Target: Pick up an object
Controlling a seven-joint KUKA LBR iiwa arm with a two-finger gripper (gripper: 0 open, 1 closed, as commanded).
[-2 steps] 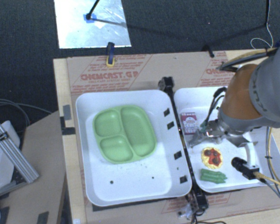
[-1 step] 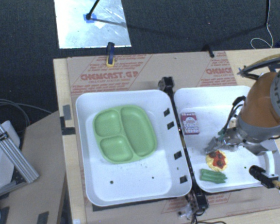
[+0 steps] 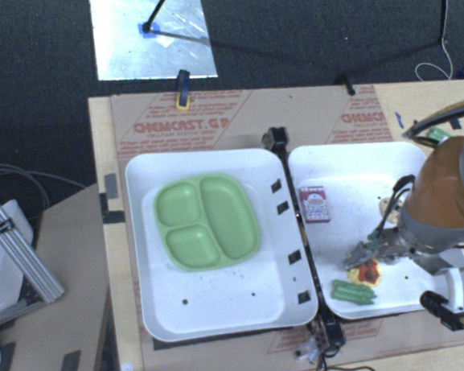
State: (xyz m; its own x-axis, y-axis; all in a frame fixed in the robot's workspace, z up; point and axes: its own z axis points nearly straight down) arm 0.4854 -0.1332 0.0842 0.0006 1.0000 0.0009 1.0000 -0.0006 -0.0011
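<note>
Currently approach step: my gripper (image 3: 361, 255) low in right bin (image 3: 351, 162), at 12 o'clock of red-yellow toy (image 3: 367, 272); finger state indeterminate. Next: descend, clamp.

The arm (image 3: 459, 201) is grey with a broad orange band (dull, almost copper) above the wrist; thin cables run along it toward a dark metal pincer (image 3: 359, 254).
</note>
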